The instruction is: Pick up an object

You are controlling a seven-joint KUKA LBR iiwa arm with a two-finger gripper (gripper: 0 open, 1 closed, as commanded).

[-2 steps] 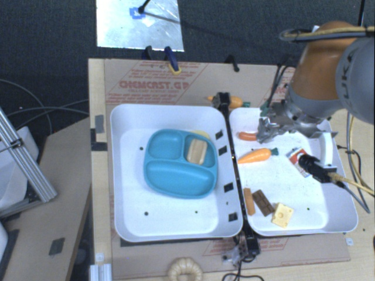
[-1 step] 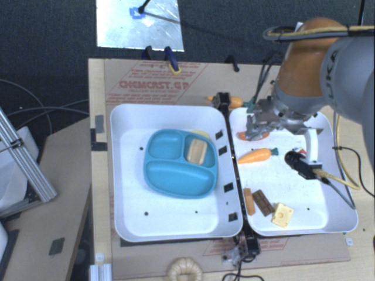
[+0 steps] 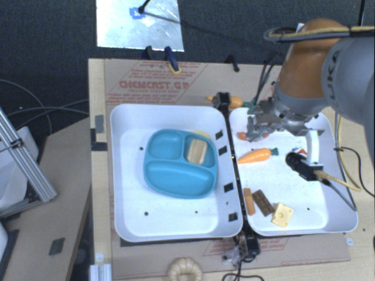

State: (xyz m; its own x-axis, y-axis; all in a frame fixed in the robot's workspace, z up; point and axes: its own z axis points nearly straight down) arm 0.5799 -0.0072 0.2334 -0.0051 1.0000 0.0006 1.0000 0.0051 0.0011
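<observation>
The hand [image 3: 258, 129] hangs low over the far side of the right bin [image 3: 328, 218], probably lining up a grasp. I cannot tell whether it is apart or together. A small orange piece [image 3: 241, 136] lies at its eight o'clock and the carrot [image 3: 255, 156] at six, both loose.

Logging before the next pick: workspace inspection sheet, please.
Surface: left bin, right bin, on a cardboard-topped bench.
Job's things: right bin holds carrot, small orange piece, chocolate bar, cheese; left bin holds blue plate bearing tan piece.
Clutter: pale ring at the bench's front edge.
Claw: over the right bin's far end, beside the small orange piece; grip unclear.
Cables: dark cables left of the bench.
Surroundings: shiny sheet behind the bench, metal frame at left.
</observation>
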